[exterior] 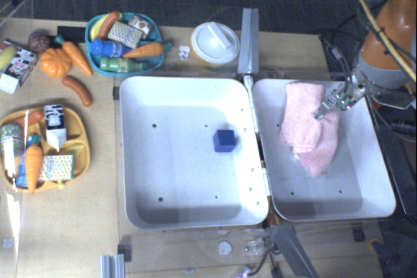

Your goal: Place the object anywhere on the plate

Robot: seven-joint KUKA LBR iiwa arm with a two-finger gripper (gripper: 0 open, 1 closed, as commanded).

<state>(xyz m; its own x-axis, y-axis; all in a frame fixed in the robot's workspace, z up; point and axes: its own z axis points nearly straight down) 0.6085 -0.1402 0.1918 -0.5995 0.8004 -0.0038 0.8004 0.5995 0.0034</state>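
- Arm enters from the right; gripper (333, 103) sits low over the right bin (371, 198), its tip at the right edge of the pink cloth (307, 127).
- Claw state: too small and blurred to read; cannot tell how far it is open, nor whether any cloth lies between its tips. No grasp is claimed.
- Pink cloth lies crumpled in the right bin, running from the far wall toward the bin's middle, narrower at its near end.
- Blue cube (225, 140) rests alone on the floor of the left bin (150, 205), right of centre, well apart from the gripper.
- Task's object is judged to be either the cloth or the cube; the gripper's place favours the cloth.
- No plate can be identified with confidence. A white round lidded dish (215, 42) stands beyond the bins, far of the left bin; a blue bowl of toy vegetables (125, 42) and a yellow tray of toy food (44, 148) sit to the left on the bench.
- Step in hand, as judged: securing the cloth.
- To do it well: pinch a raised fold rather than a flat edge, close fully, lift straight up until the hanging end clears the bin wall.
- Risk: thin fabric slips from a shallow pinch; trailing cloth may drag over the divider (247, 42).
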